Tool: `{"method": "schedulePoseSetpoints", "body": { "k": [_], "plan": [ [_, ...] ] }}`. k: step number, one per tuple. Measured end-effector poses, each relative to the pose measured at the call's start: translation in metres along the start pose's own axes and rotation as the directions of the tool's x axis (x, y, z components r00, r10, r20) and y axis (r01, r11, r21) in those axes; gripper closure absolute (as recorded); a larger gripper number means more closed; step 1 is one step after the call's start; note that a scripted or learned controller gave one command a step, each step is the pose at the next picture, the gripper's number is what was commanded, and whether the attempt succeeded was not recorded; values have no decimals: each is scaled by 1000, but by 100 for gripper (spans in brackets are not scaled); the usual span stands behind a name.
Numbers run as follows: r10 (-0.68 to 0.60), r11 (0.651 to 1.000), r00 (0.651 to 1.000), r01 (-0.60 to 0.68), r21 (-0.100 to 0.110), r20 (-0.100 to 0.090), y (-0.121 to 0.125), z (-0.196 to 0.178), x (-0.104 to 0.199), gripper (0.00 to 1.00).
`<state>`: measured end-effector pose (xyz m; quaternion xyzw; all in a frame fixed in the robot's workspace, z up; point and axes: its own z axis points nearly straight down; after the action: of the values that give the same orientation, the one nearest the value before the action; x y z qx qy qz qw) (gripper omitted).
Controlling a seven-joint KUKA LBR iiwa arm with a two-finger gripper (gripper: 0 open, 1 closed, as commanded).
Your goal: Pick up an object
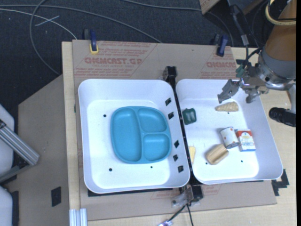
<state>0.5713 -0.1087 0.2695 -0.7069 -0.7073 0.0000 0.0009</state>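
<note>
- Two shallow white bins sit side by side, the left bin (pixel 87 126) touching the right bin (pixel 207 102).
- A blue divided plate (pixel 140 134) lies flat in the left bin (three compartments).
- A brown board (pixel 122 55) printed CHEMCAST lies under both bins.
- Blue clamps grip its far edge, the left clamp (pixel 94 44) and the right clamp (pixel 221 45).
- Thin cables (pixel 51 8) loop over dark carpet (pixel 28 55) at far left.
- An aluminium rail (pixel 16 142) lies at the left edge.

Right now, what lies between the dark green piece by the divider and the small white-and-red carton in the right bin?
In the camera view, a small white cylinder with a red band lies just left of the carton; from it to the green piece is bare white bin floor.
</note>
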Motion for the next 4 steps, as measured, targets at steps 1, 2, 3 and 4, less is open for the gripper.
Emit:
{"method": "schedulePoseSetpoints", "body": {
  "k": [1, 2, 3, 4],
  "plan": [
    [2, 1000, 1000, -2, 7, -1, -4, 63, -1, 0],
    [1, 1000, 1000, -1, 7, -1, -3, 126, -4, 0],
    [1, 1000, 1000, -1, 7, -1, -5, 179, -3, 0],
    [1, 1000, 1000, -1, -1, 0, -2, 164, -3, 100]
  ]
}}
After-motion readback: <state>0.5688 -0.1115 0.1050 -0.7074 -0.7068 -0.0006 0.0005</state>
